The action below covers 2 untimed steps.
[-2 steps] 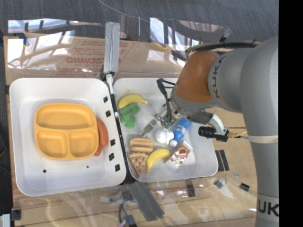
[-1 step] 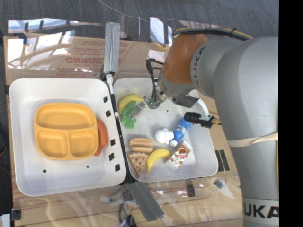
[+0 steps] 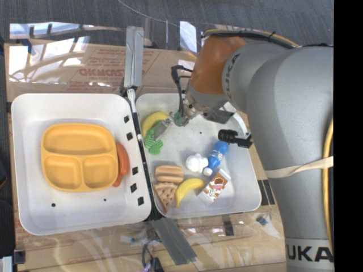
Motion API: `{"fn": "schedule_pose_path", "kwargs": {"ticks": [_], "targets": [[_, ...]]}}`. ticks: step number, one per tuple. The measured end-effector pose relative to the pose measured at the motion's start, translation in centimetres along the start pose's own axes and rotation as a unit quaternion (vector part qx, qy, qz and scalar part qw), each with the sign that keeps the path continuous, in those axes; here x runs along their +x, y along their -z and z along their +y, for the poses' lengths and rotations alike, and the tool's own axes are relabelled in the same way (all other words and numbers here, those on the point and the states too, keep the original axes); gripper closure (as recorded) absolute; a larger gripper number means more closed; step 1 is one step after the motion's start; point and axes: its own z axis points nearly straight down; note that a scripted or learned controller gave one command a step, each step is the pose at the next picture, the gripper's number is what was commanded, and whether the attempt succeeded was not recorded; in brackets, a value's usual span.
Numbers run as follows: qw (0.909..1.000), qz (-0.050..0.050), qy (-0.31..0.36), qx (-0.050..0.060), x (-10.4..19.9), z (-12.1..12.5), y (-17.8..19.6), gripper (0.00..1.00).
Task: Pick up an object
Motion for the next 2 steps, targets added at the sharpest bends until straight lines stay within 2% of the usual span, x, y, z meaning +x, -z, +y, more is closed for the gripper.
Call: {"fn": "schedule_pose_path", "kwargs": {"ticks": [1, 2], "targets": [[0.9986, -0.004, 0.053, -0.011, 0.0, 0.8, 4.2, 0.00], [0.9996, -0.005, -0.022, -0.016, 1.3, -0.7, 1.1, 0.00]]}}
